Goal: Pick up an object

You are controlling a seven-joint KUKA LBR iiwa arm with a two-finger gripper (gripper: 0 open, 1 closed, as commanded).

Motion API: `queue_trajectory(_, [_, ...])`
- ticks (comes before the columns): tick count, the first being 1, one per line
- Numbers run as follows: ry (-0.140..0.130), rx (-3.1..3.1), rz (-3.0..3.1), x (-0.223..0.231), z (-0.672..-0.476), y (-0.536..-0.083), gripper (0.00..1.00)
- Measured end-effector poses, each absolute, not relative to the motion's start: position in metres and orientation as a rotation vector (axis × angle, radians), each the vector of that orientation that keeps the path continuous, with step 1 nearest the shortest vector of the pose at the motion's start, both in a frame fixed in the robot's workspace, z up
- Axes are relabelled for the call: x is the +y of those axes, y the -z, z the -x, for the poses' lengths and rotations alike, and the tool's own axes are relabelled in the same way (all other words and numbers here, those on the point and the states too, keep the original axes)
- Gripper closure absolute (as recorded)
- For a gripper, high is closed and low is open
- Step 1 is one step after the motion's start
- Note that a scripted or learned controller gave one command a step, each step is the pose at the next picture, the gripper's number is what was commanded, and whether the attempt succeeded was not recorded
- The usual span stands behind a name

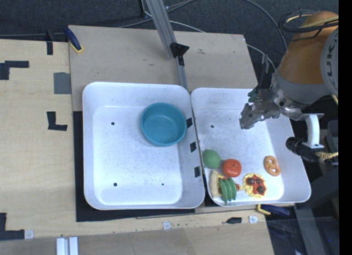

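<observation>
My gripper (248, 120) hangs over the upper middle of the right bin (220, 102), with nothing visible between its fingers. Below it, near the bin's front, lie a green ball (211, 158), a red tomato (232, 167), a green ribbed vegetable (227, 188) on a yellowish piece, a small pizza slice (254, 184) and a pretzel (271, 164). These lie well clear of the gripper, toward the bin's front edge. A blue bowl (163, 124) sits in the left bin (110, 155) near its upper right.
A grey metal pole (162, 20) slants down from the top to the gap between the bins. Black cables loop over the bench at the upper right. The arm's orange band (308, 39) looms over the right bin's far edge.
</observation>
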State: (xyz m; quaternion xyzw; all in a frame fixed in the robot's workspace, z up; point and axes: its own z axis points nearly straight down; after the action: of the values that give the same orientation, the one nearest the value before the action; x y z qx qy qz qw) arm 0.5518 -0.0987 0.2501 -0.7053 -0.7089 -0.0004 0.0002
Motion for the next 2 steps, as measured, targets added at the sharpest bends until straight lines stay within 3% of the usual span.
queue_trajectory(2, [-0.001,-2.226,2.214,0.008,-0.574,-0.237,1.0])
